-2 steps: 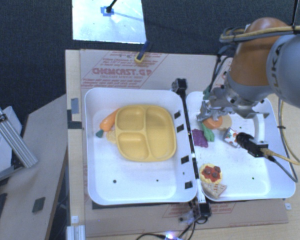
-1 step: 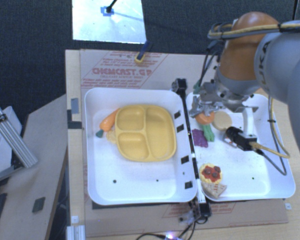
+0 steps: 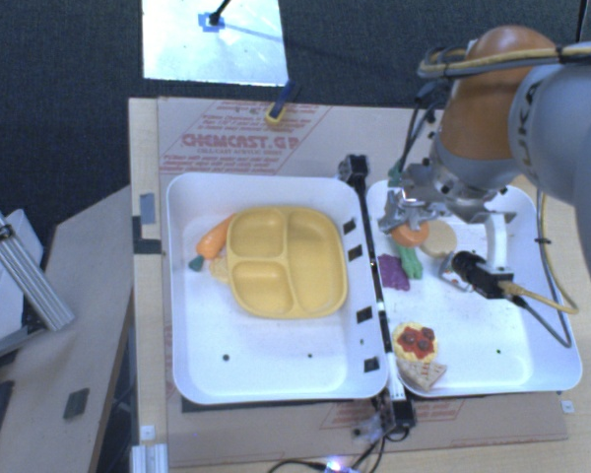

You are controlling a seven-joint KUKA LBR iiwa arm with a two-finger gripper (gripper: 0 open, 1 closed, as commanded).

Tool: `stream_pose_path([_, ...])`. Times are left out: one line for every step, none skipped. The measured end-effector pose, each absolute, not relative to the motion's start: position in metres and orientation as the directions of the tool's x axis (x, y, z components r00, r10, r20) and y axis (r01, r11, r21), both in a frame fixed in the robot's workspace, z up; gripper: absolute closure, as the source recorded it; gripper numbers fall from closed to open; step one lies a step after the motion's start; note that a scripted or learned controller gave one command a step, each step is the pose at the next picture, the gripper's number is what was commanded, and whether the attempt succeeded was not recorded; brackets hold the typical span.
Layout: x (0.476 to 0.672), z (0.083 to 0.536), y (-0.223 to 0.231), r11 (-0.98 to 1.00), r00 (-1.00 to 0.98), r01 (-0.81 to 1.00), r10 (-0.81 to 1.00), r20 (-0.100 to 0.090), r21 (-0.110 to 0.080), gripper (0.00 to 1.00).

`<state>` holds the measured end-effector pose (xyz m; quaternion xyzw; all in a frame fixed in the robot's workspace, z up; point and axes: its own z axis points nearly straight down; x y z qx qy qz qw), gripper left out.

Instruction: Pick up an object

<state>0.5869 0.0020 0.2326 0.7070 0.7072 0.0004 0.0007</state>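
The gripper (image 3: 406, 217) is being hovered low over the right bin's (image 3: 532, 363) far-left corner, right above an orange toy (image 3: 410, 235), though its grip honestly can't be made out.

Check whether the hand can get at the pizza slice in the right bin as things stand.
Probably yes. The pizza slice lies alone near the front left corner of the right bin, open from above. The hand is over the bin's far end; only the bin wall beside the slice might crowd a finger.
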Motion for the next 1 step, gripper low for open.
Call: stream_pose_path([0.5828, 0.2332, 0.0124, 0.004, -0.004, 1.0, 1.0, 0.0, 0.0, 1.0])
